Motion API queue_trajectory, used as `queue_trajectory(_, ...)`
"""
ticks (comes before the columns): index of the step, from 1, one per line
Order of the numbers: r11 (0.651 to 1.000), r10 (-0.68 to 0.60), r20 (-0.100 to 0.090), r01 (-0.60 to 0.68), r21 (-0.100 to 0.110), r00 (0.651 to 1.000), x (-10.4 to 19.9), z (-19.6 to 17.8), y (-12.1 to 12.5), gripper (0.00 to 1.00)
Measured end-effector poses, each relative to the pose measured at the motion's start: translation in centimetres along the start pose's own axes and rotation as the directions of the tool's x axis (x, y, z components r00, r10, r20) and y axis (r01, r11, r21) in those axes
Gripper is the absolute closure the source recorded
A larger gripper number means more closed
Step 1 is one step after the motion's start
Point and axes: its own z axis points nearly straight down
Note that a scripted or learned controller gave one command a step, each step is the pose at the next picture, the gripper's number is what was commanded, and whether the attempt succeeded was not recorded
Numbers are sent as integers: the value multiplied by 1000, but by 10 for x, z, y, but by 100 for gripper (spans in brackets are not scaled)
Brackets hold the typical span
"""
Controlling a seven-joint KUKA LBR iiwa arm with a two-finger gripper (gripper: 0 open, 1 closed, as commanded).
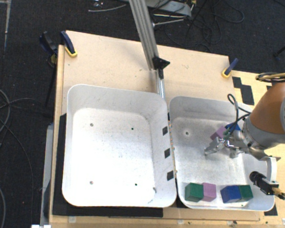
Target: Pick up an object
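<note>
Camera view from above: two shallow white bins with rounded corners are seen side by side on a pale wooden bench, their plastic floors dulled by fine speckling. The left bin (74,129) is set against the right bin (194,109), and dark tabs are spaced along the ridge between them. Four small cubes are lined up along the near wall of the right bin: a dark green block (194,192) at the left, a pink block (209,191) touching it, then a blue block (231,193) and a second green block (245,191) pressed together further right. The grey arm with its smooth orange band (268,107) is brought in from the right, and the metal gripper (219,146) is held low over the middle of the right bin, well apart from the row of cubes. A small purplish patch is seen by the wrist, but what it is cannot be told. Whether the claw is spread or pressed together cannot be told at this size. A ribbed aluminium strut (144,27) is laid slantwise across the far side of the bench.
</note>
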Motion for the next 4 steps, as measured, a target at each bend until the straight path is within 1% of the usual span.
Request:
queue_trajectory(1, 1000, 1, 0, -1, -2, 1000, -8, -3, 40, 0)
queue_trajectory(2, 1000, -1, -2, 1, -1, 1000, 33, -3, 77, 0)
queue_trajectory(3, 1000, 0, 1, 0, 1, 1000, 30, -12, 76, 100)
queue_trajectory(4, 1000, -4, -5, 4, -6, 1000, 115, -107, 54, 100)
